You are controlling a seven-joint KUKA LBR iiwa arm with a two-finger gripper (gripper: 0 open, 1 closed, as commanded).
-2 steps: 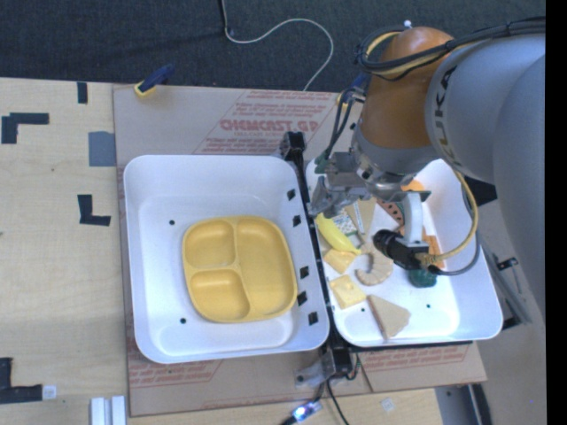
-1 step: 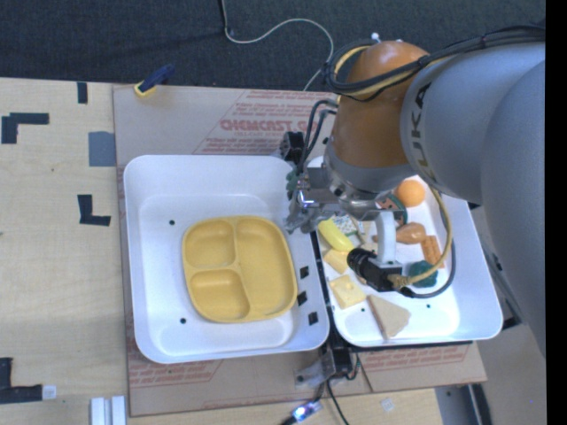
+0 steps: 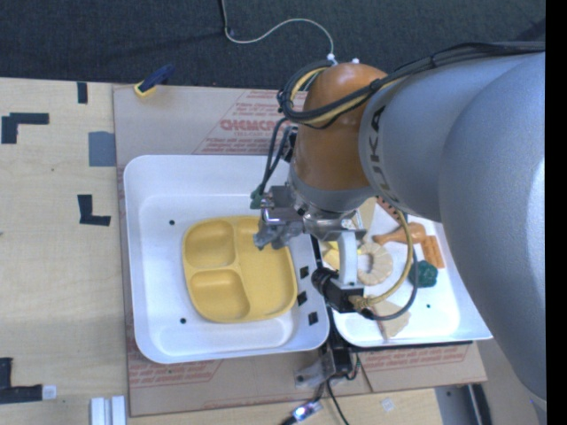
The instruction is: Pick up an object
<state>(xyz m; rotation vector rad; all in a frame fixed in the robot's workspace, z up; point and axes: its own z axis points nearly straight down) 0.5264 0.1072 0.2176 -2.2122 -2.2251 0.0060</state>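
A yellow divided tray (image 3: 235,273) lies flat in the left white bin (image 3: 142,237). The right white bin (image 3: 456,321) holds several small items: an orange carrot-shaped piece (image 3: 400,235), a teal lump (image 3: 425,274), a pale ring-shaped piece (image 3: 376,264) and a tan scrap (image 3: 392,322). My gripper (image 3: 301,230) hangs low under the orange wrist band, over the wall between the two bins, at the yellow tray's upper right corner. The wrist hides how the gripper stands, and parts of the right bin.
Both bins rest on a cardboard sheet (image 3: 195,122) on the wooden bench. A small blue and yellow clip (image 3: 153,80) lies at the back left. A white cable (image 3: 266,32) runs over the dark cloth behind. The grey arm (image 3: 478,166) covers the right side.
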